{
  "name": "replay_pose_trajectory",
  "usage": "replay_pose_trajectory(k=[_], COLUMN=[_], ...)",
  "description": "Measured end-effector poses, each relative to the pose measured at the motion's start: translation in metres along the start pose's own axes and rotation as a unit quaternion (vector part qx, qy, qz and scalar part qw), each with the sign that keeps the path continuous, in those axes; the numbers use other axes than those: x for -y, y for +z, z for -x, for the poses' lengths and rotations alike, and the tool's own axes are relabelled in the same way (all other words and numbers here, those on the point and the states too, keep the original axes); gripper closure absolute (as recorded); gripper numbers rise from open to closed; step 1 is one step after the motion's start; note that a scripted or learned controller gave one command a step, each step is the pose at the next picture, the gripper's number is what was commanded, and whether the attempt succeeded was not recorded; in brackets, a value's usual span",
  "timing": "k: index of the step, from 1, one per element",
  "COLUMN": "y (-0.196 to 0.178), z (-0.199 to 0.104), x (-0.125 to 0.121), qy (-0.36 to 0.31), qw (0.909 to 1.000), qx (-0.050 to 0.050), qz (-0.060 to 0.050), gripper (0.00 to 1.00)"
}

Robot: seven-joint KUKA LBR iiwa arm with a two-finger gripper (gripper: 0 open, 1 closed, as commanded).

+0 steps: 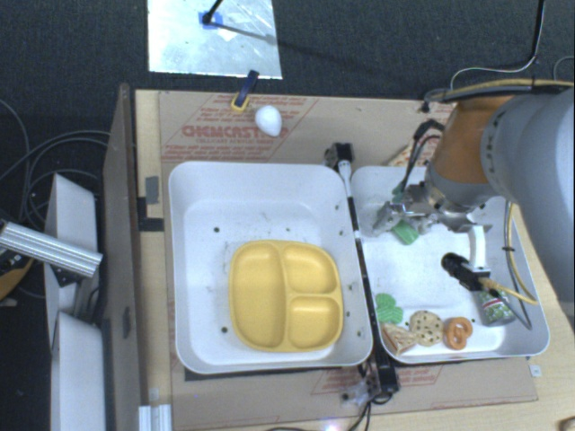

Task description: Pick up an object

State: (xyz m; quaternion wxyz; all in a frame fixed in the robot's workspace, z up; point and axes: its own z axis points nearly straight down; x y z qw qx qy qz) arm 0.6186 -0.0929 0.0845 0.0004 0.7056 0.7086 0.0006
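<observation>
The end effector (404, 218) sits low in the right-hand bin (512, 339), near its upper left corner. A small green object (406, 233) lies directly beneath and touching it, on the side toward the camera; its long axis cannot be judged. Whether the end effector is open or closed on it cannot be told. A cookie (426, 327) and pretzel (457, 332) lie well apart, toward the near wall.

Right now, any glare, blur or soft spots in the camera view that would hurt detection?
Camera view: the foil sheet on the floor glares hardest; the white bin walls run bright, nearly washed out; the arm looks soft at its edges; the yellow tray is evenly lit and sharp; small items near the right bin's front edge, like the pretzel, are low in detail.
</observation>
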Motion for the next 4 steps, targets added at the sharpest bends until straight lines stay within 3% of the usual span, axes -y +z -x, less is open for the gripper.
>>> replay_pose_trajectory(k=[1, 3, 4], y=[-0.001, -0.001, -0.012], z=[0.003, 0.002, 0.002], x=[-0.022, -0.034, -0.035], qy=[-0.001, -0.001, -0.002], qw=[1.0, 1.0, 1.0], qx=[0.0, 0.0, 0.0], qz=[0.002, 0.002, 0.003], gripper=[0.0, 0.0, 1.0])
